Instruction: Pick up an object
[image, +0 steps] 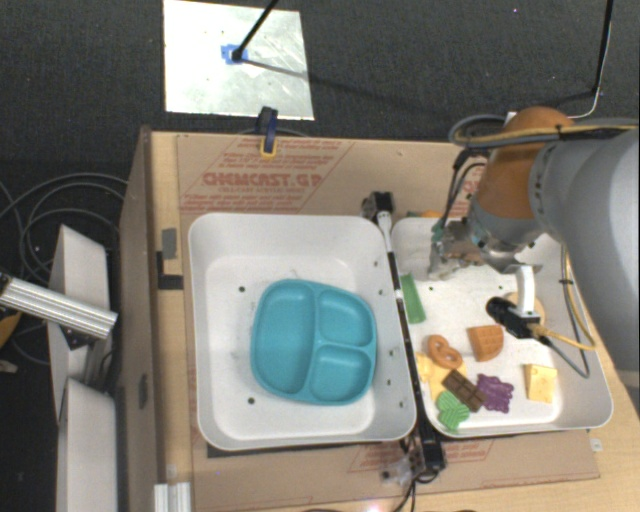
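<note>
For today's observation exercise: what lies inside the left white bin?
A blue divided plate lies in the left bin; whatever the plate covers cannot be seen.

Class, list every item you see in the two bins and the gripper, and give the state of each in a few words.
Blue divided plate: flat in left bin.
Green stick: lying along right bin's left wall.
Pretzel: lying flat.
Orange wedge: resting, untouched.
Purple grapes: lying flat.
Cheese: lying flat.
Gripper: low over right bin's far end, holding nothing visible.

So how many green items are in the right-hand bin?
2: a green stick lying along the bin's left wall, and a green textured piece at the near edge beside the brown bar. The arm may hide others.
</note>
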